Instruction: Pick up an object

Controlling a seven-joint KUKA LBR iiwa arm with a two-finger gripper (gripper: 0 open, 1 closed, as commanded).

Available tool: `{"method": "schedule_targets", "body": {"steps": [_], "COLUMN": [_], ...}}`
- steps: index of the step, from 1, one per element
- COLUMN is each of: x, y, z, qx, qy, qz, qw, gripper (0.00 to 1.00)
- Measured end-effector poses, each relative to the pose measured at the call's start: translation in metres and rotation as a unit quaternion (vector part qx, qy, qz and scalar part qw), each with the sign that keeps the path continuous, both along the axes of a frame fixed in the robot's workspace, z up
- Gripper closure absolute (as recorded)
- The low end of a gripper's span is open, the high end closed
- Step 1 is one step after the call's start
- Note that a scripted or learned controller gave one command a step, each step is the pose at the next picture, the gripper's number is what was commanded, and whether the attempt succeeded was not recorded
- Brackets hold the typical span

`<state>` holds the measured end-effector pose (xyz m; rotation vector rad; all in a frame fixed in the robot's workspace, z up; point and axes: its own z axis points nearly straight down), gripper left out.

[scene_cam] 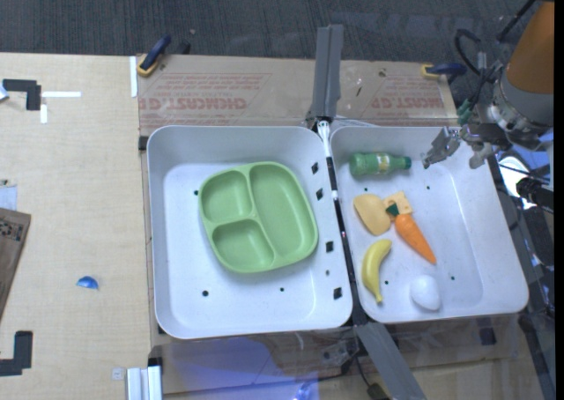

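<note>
Glossy plastic bins [176,301] (matt plate [258,216])

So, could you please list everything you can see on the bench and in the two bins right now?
left bin: 1, white, left of the divider
right bin: 1, white, right of the divider
divided plate: 1, green, middle of the left bin
bottle: 1, green, lying at the far end of the right bin
yellow toy piece: 1, yellow, right bin, just left of the carrot
carrot: 1, orange, centre of the right bin
banana: 1, yellow, near left of the right bin
egg: 1, white, near end of the right bin
clamps: 2, blue and yellow, far edge of the bench
arm: 1, grey and orange, top right
hand: 1, grey, over the right bin's far right corner
</note>
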<state>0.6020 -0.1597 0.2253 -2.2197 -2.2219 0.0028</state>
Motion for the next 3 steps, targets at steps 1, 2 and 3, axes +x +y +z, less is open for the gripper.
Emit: {"method": "schedule_targets", "body": {"steps": [1,2,3], "x": [-0.052,-0.052,-0.038], "y": [0.006,0.005,0.058], "z": [-0.126,-0.117,-0.028], "qx": [0.0005,0.0002,-0.0002], "qy": [0.000,0.000,0.000], "qz": [0.014,0.013,-0.047], "qw": [0.9999,0.9999,0.9989], "gripper": [0.00,1.00,1.00]}}
